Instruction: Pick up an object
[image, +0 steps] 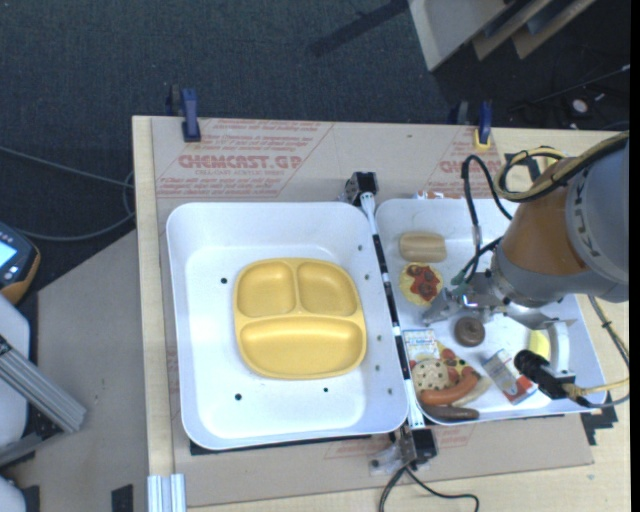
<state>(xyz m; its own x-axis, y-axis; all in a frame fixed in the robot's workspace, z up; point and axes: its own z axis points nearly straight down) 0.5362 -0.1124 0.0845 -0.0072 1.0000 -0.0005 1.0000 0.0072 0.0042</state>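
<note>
1. The fingers (447, 303) sit low in the right bin (592, 345), over crowded toy food; I cannot tell whether they are released or clenched, and nothing shows between them.
2. A small brown round piece (469, 330) lies just beside them on the near side. The yellow and red piece (421, 282) lies just to their left. A descent between the two may nudge both and catch neither.
3. The bread roll (422, 246) is a little beyond them; the cookie (431, 374) and the sausage (452, 396) are farther toward the near wall.
4. The divider between the bins is close on the left, so a sideways drift may strike it.
5. The yellow tray (299, 318) in the left bin (190, 330) is well apart.
</note>
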